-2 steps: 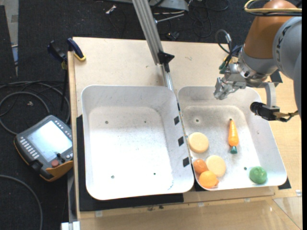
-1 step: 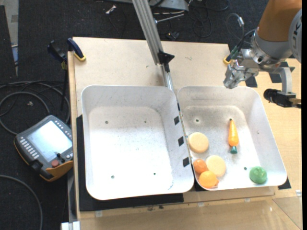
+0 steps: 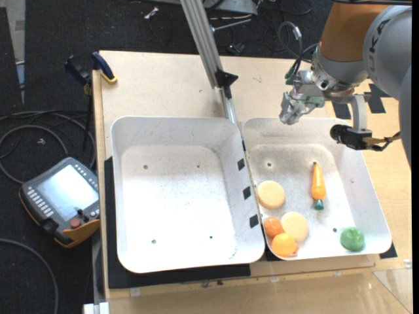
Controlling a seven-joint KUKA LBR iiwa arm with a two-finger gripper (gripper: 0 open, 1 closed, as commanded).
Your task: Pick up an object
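My gripper (image 3: 290, 114) hangs above the back edge of the right bin (image 3: 366, 175), well above the objects and with nothing between its fingers. In that bin lie an orange carrot with a green tip (image 3: 317, 184), a pale yellow round piece (image 3: 271, 194), a second pale round piece (image 3: 295, 226), a small orange-red piece (image 3: 273, 226), an orange ball (image 3: 284, 244) and a green round object (image 3: 352, 239). The objects sit toward the bin's front and left; the carrot lies in the middle.
The left bin (image 3: 131, 175) stands beside the right one, sharing a raised divider (image 3: 245, 175). A slanted metal pole (image 3: 203, 38) crosses the back of the bench. A teach pendant (image 3: 62, 201) lies on the floor at left. Cables hang by the arm's wrist (image 3: 357, 136).
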